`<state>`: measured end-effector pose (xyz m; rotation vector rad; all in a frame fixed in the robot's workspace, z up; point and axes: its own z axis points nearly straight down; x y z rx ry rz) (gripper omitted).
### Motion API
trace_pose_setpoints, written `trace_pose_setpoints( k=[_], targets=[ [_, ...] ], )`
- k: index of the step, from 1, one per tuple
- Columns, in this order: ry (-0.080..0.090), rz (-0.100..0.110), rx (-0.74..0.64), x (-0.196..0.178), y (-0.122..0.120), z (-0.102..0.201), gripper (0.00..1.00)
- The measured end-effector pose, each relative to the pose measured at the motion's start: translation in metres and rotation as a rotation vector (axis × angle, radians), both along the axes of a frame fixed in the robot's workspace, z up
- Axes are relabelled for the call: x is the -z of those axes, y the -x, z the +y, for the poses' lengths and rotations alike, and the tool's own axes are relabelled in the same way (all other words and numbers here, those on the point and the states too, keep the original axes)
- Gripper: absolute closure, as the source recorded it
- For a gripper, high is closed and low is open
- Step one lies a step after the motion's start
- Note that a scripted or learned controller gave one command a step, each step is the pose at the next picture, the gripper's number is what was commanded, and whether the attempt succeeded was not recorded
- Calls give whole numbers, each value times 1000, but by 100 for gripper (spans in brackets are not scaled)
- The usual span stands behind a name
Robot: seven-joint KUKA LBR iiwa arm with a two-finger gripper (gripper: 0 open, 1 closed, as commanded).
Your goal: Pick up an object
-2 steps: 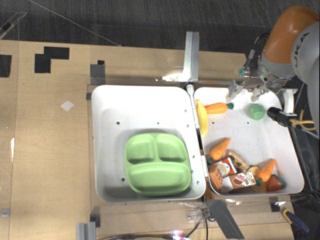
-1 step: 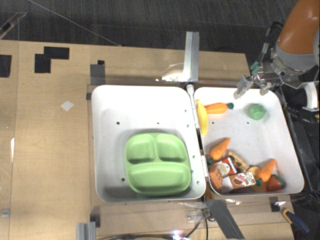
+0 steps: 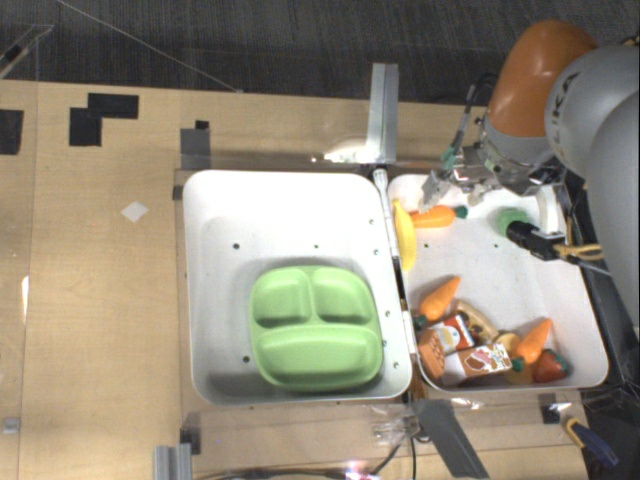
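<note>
My gripper [image 3: 450, 193] hangs over the far left corner of the right bin [image 3: 590, 313], its fingers open with nothing between them. Just below the fingertips lies a small orange carrot with a green end [image 3: 434, 218]. A yellow banana [image 3: 404, 234] rests against the bin's left wall beside that carrot. Nearer the front lie another carrot [image 3: 440, 298], a third carrot [image 3: 533, 339], small snack boxes [image 3: 462, 348] and a red strawberry [image 3: 551, 367]. A green object [image 3: 513, 219] sits at the back right, partly under the arm.
The left bin [image 3: 215, 218] holds a green divided tray [image 3: 314, 326] in its front half. A metal post [image 3: 383, 113] stands behind the wall between the bins. The grey arm with its orange band [image 3: 530, 78] covers the right bin's far right corner.
</note>
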<state>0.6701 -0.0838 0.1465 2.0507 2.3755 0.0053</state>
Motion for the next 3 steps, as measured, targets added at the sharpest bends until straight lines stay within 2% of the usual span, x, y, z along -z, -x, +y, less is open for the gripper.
trace_pose_setpoints(
  k=[1,2,3],
  targets=[
    [1,-4,-41,48,-1,-1,0],
    [3,-7,-82,57,25,-48,0],
    [0,-5,26,58,-2,-29,0]
  ],
)
